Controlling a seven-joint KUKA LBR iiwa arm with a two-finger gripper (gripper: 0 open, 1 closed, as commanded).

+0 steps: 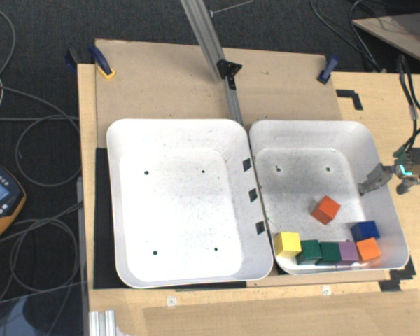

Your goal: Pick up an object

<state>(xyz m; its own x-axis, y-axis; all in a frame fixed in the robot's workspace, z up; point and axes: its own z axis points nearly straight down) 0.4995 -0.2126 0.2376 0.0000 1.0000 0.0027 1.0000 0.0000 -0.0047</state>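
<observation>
The right bin [304,152] holds several small blocks. A red-orange block [327,209] lies alone near the bin's middle. Along the front wall runs a row: a yellow block [288,243], two green blocks [310,251], a purple block [348,251] and an orange block [368,248], with a blue block [365,231] just behind the orange one. My gripper [390,183] hangs over the bin's right rim, up and to the right of the red-orange block. It is open, with one grey finger [372,180] pointing into the bin and nothing between the two.
The left bin [178,201] sits beside the right one, with black clips at the seam between them. A slanted metal pole [208,40] rises from the back of the bench. Blue clamps [101,61] hold the board's far corners. Cables lie on the floor to the left.
</observation>
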